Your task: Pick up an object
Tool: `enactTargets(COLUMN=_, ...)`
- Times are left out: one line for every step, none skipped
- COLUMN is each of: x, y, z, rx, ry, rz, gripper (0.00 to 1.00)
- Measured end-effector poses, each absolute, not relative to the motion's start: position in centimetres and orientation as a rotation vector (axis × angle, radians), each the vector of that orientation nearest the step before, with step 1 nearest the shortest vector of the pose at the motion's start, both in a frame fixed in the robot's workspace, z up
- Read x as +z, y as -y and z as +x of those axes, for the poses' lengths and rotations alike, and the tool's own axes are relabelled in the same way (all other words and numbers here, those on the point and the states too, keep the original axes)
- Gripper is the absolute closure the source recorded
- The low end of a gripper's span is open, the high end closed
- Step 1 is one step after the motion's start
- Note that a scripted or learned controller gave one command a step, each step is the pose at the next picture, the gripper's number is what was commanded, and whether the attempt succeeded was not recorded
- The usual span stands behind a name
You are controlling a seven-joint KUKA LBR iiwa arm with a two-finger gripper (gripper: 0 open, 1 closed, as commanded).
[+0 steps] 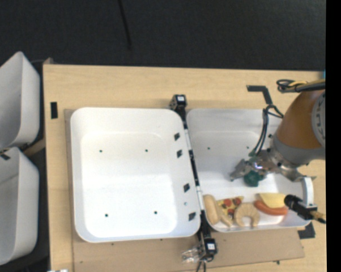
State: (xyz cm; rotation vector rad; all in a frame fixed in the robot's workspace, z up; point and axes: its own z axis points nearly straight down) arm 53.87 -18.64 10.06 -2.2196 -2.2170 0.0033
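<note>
Pale wooden bench [131, 86] under a dark floor, two shallow white bins side by side, and the arm working in the right one.

Small dark-green rounded object [252, 178] sits mid-floor in the right white bin [216, 135], directly beneath the grey two-finger gripper [250, 169]; the metal overlaps it, so whether it is grasped, or how far apart the fingers stand, cannot be told. Just below, along the bin's near wall, lie a tan bread-roll shape [212, 210], a small red-and-yellow piece [233, 203], a beige curved piece [247, 214] and a yellow-and-red sausage-like toy [271, 204], tightly packed. The orange-banded grey arm [298, 129] is cut off at the right. The left white bin [131, 169] offers broad bare floor.
</note>
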Motion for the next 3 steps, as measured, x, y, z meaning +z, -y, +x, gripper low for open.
enactTargets(x=11.2, y=18.9, z=54.3, rx=-0.002, ry=2.218, rz=-2.230, gripper=1.00)
enactTargets(x=12.9, y=10.7, z=52.2, rx=-0.001, ry=2.228, rz=-2.213, gripper=1.00)
enactTargets(x=20.5, y=2.1, z=49.8, rx=-0.009, ry=2.232, rz=-2.213, gripper=1.00)
